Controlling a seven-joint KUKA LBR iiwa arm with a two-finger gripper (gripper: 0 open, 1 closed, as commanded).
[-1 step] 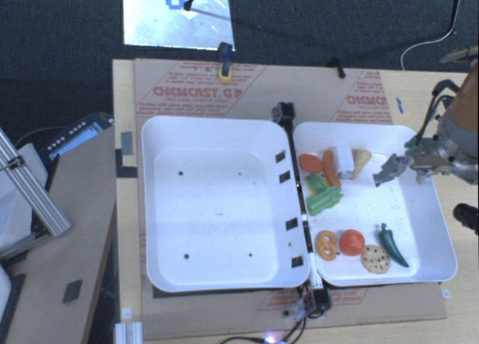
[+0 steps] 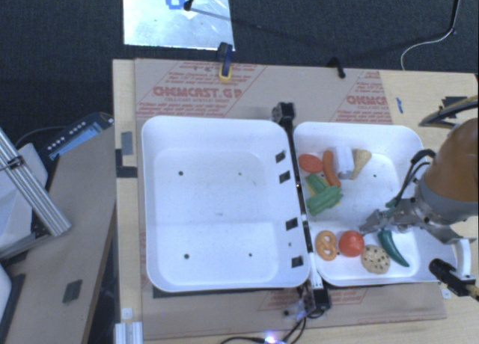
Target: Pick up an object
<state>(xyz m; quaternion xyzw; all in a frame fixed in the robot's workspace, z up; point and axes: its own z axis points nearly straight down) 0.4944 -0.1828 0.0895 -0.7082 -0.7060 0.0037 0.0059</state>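
Note:
The right bin holds small toy foods. A red tomato, an orange carrot, a white piece and a tan cone lie near its far left. Green pieces lie below them. Along the near wall sit a pretzel, a red ball, a speckled cookie and a dark green pepper. My gripper hangs low over the bin, just above the red ball and the pepper, with nothing visibly held.
The left bin sits beside the right one, joined by a black-clipped divider. The arm's orange band fills the right side. Cardboard lies under both bins; a cable runs at top right.

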